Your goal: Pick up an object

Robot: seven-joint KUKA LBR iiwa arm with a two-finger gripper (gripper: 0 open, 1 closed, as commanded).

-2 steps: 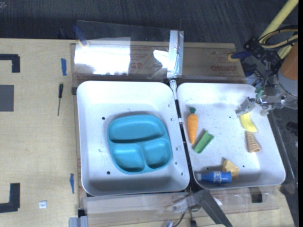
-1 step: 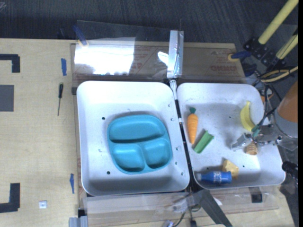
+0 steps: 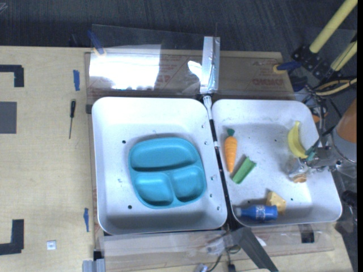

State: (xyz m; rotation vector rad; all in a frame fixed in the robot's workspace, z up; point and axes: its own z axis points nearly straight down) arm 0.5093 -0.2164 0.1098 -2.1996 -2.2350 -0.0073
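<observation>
1. Two shallow white bins sit side by side on the bench: the left bin (image 3: 108, 152) and the right bin (image 3: 332, 205).
2. A blue divided tray (image 3: 166, 170) with three compartments lies in the middle of the left bin.
3. Toy food lies scattered in the right bin. A carrot (image 3: 230, 151) with a green top sits near the bin's left wall, and a green stick-shaped piece (image 3: 244, 170) lies just beside it, tilted.
4. A yellow banana (image 3: 295, 140) lies towards the far right of that bin.
5. At the near side, a blue bottle (image 3: 258, 212) lies on its side, with a small tan piece (image 3: 277, 200) just beside its right end; what that piece is cannot be made out.
6. The gripper (image 3: 311, 161) comes in from the right, low over the right bin, just beside the near end of the banana. Its metal parts blur together, so I cannot tell how it is set or whether anything sits in it.
7. A small brownish object (image 3: 299, 178) lies just near of the gripper; it is too small to identify.
8. The arm's orange band (image 3: 347, 128) is cut off at the right edge.
</observation>
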